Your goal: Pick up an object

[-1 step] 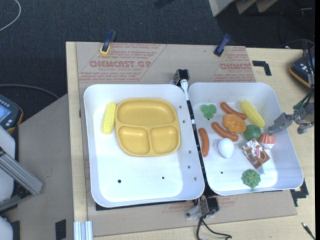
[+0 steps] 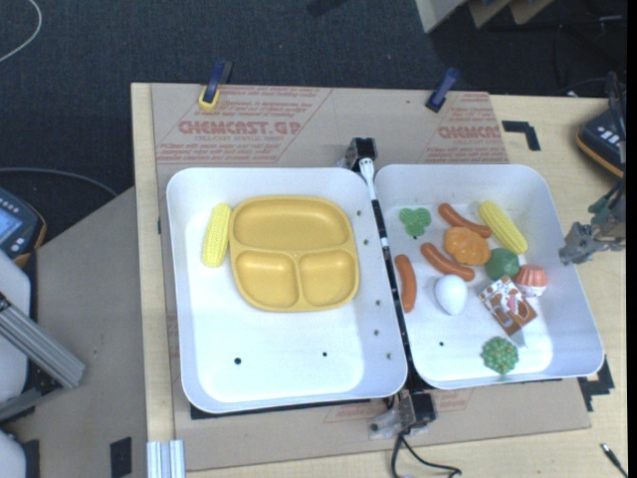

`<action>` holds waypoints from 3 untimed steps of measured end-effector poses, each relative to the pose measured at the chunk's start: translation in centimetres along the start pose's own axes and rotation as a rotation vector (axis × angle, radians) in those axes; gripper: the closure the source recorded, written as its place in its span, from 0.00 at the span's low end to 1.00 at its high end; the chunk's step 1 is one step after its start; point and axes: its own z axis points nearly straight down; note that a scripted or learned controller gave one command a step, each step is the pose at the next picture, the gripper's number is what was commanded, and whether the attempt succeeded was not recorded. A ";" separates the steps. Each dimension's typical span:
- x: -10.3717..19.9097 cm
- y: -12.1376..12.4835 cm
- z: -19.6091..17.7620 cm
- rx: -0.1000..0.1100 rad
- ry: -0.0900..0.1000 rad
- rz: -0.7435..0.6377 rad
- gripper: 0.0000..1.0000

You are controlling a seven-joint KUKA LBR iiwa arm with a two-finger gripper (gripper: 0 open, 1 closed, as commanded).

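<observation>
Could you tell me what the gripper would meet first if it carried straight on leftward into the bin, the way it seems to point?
Probably the orange-and-white piece near the right bin's right wall, just left of the gripper. Its height above the bin is unclear, so it might pass over.

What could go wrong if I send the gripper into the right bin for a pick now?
The food in the right bin is crowded: the orange piece, green piece and a sausage touch, so the fingers may snag a neighbour. The egg is round and may slip out. The gripper sits at the bin's right rim and could clip it going in.
</observation>
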 end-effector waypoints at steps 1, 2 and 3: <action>5.7 -3.3 -1.7 0.006 0.006 -0.003 1.00; 12.6 6.7 -2.7 -0.004 0.004 -0.010 1.00; 12.0 6.3 -3.8 -0.001 0.001 -0.001 1.00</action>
